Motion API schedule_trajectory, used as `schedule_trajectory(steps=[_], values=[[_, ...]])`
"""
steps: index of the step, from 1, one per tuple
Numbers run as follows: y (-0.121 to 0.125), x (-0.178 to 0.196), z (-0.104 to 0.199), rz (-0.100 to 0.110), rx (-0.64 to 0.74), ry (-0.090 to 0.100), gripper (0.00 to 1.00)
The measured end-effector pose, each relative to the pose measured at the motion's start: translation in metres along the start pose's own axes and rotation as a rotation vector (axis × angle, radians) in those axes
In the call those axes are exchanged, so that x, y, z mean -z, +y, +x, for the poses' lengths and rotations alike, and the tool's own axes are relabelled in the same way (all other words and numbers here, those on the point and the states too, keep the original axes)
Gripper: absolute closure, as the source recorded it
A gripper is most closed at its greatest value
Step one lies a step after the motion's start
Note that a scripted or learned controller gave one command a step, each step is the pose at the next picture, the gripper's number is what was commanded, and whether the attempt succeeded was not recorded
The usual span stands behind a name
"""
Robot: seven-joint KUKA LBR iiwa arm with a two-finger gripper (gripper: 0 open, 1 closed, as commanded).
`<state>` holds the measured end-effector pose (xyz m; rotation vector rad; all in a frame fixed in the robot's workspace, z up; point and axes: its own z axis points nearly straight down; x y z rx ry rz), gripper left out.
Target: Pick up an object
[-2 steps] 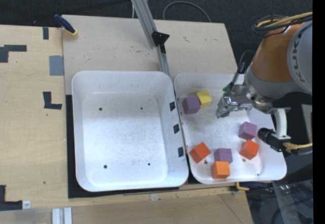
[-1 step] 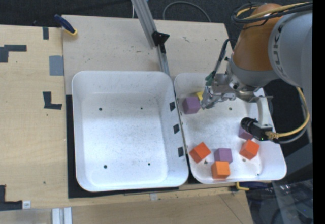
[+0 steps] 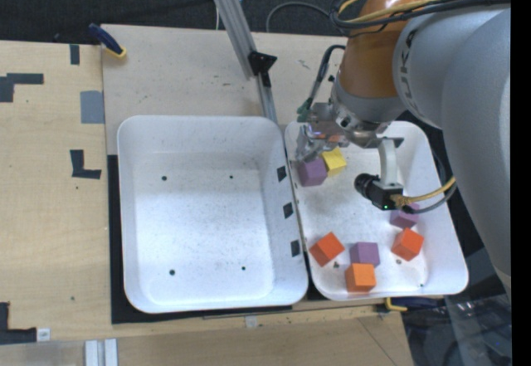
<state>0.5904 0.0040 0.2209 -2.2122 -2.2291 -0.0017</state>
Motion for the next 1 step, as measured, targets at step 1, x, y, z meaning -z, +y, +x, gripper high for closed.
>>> schedule_trajectory(steps=[1], values=[[0.0311,0.0065,0.0561,-0.001,0.000,0.001,1.00]])
